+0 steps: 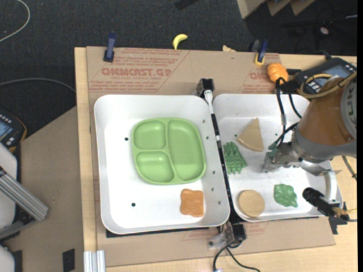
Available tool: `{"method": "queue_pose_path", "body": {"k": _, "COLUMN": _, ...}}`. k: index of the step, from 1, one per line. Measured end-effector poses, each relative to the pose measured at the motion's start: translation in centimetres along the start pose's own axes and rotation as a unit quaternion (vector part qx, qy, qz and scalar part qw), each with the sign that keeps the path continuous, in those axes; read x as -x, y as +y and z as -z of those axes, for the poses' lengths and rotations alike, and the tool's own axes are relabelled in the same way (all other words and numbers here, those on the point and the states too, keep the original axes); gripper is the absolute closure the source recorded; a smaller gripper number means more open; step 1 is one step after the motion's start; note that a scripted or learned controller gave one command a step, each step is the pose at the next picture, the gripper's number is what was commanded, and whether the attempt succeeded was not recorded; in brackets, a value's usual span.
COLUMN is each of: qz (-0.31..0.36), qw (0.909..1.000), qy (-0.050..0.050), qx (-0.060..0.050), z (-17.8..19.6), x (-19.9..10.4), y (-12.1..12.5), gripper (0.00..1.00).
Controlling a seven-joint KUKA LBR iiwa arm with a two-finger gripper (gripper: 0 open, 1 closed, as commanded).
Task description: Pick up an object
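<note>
Broadly, the left bin (pixel 108 152) fills the middle of the frame and carries a green divided plate (pixel 169 151) with an orange piece (pixel 192 202) below it, near the bin's lower right corner. The right bin (pixel 249 103) holds a tan wedge (pixel 252 136), a dark green ridged toy (pixel 233 158) against the shared wall, a tan round disc (pixel 250 203) at the lower edge and a green leafy piece (pixel 285 195) (lower right of that bin). The gripper (pixel 273 161) sits low between wedge and leafy piece, over bare white floor; whether its fingers are spread or closed I cannot tell, as they blur together. Brown board (pixel 142 69) lies beneath both bins, with dark carpet (pixel 85 10) beyond.
</note>
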State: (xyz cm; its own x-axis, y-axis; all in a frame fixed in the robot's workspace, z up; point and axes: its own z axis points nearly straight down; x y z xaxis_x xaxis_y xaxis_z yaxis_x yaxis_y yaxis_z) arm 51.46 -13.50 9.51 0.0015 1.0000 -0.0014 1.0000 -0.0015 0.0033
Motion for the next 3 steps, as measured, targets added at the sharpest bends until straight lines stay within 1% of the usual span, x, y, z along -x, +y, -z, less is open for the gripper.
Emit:
{"method": "queue_pose_path", "body": {"k": 1, "qz": 0.008, "qw": 0.9999, "qy": 0.004, "qx": 0.004, "z": 9.5, "x": -12.0, "y": 3.1, "gripper": 1.0}}
{"method": "queue_pose_path", "body": {"k": 2, "qz": 0.005, "qw": 1.0, "qy": 0.003, "qx": -0.001, "z": 11.5, "x": -19.4, "y": 0.4, "gripper": 1.0}}
{"method": "queue_pose_path", "body": {"k": 3, "qz": 0.004, "qw": 1.0, "qy": 0.004, "qx": 0.008, "z": 31.1, "x": -22.9, "y": -1.5, "gripper": 1.0}}
